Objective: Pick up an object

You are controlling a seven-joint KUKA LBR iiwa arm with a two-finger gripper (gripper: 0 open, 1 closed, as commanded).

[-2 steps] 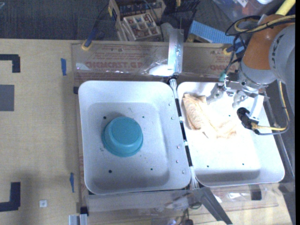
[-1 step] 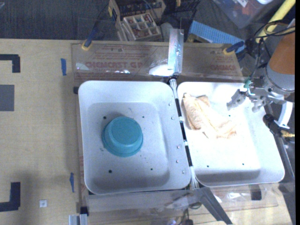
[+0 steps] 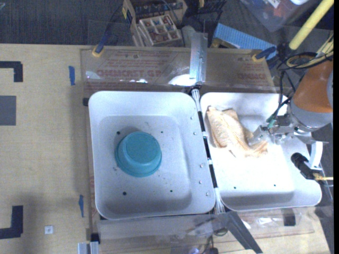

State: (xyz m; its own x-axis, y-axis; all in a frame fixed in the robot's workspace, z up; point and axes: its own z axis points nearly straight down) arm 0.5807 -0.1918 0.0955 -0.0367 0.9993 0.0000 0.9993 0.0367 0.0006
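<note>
Two bins, gripper over the right one

Left bin (image 3: 100, 110) held a teal bowl (image 3: 139, 153), upside down, near the bin's middle. Right bin (image 3: 275, 189) held a tan, crumpled soft object (image 3: 228, 130), lying in the bin's far left part, close to the divider. Gripper (image 3: 260, 135) sat at the tan object's right edge, low over the bin floor; open or closed could not be told. Arm (image 3: 313, 97) entered from the right.

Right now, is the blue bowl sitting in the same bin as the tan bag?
No, the blue bowl sits alone in the left bin, while the tan bag lies in the right bin.
</note>
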